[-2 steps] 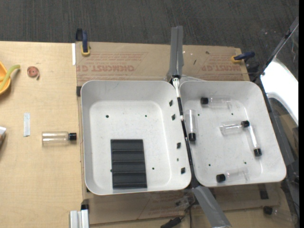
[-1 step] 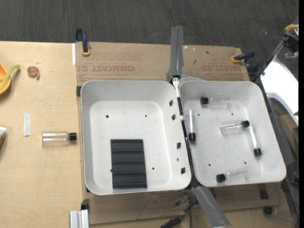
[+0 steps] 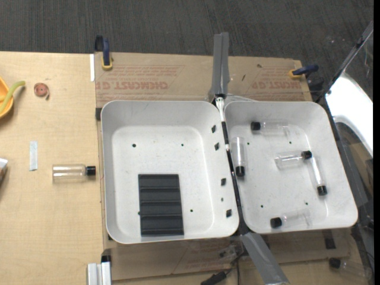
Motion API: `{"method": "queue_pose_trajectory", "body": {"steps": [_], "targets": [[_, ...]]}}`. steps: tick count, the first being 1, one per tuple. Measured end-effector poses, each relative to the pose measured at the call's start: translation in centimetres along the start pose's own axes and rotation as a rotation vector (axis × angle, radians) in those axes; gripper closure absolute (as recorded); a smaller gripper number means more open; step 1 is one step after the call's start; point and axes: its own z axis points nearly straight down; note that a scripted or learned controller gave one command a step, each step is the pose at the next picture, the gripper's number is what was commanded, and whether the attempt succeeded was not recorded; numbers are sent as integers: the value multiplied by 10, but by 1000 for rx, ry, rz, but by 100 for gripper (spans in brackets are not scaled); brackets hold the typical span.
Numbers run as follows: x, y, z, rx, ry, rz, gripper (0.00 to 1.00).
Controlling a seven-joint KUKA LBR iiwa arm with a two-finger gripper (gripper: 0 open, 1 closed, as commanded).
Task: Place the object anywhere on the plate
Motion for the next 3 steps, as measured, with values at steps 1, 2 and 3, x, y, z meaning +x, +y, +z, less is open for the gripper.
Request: {"method": "queue_pose_trajectory", "body": {"steps": [1, 2, 3], "targets": [[113, -48, 63, -1, 1, 44, 0], [102, 9, -1, -1, 2, 49, 0], [48, 25, 0, 0, 0, 51, 0]]}}
